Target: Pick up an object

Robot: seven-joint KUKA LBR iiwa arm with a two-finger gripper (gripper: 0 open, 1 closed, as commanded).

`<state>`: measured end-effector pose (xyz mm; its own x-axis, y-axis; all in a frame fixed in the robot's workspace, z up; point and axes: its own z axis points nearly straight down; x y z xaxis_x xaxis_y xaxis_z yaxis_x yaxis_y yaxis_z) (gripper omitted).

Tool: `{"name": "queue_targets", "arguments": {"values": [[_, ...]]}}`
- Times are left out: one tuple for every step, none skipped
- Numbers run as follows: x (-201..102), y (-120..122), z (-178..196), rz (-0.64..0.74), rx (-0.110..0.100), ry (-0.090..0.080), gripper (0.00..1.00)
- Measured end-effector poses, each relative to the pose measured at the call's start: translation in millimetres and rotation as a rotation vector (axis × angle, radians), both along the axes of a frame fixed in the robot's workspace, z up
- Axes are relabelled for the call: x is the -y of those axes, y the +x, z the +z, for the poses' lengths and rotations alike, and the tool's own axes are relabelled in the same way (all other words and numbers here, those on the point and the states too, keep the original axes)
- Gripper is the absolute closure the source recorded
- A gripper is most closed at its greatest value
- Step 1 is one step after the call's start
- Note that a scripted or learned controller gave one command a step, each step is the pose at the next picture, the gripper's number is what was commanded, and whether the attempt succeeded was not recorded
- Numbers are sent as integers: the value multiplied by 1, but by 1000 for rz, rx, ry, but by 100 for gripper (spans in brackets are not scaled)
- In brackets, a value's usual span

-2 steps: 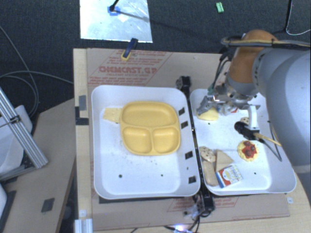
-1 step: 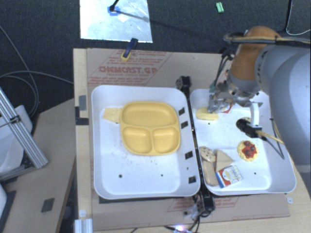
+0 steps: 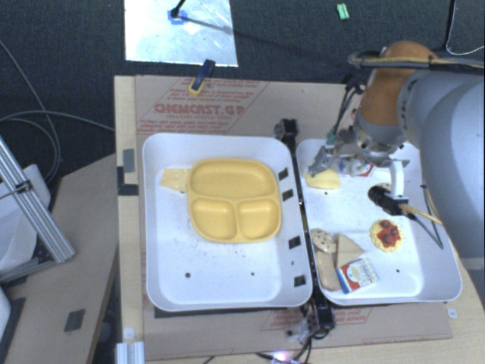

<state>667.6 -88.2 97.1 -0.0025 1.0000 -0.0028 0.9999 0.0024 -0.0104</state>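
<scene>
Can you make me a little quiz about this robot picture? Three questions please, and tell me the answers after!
1. True or false: the yellow divided tray sits in the left bin.
2. Which thing lies nearest the gripper? A) the small carton B) the pale yellow piece C) the round yellow toy with the red top
3. Fill in: the yellow divided tray has ___ compartments.

Key: 1 true. 2 B, it lies just under the gripper in the right bin. 3 three, one long and two small.
</scene>
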Motion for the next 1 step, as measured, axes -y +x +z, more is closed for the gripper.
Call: {"name": "queue_targets", "arguments": {"values": [[18,-12,-11,-2,15,3,0]]}}
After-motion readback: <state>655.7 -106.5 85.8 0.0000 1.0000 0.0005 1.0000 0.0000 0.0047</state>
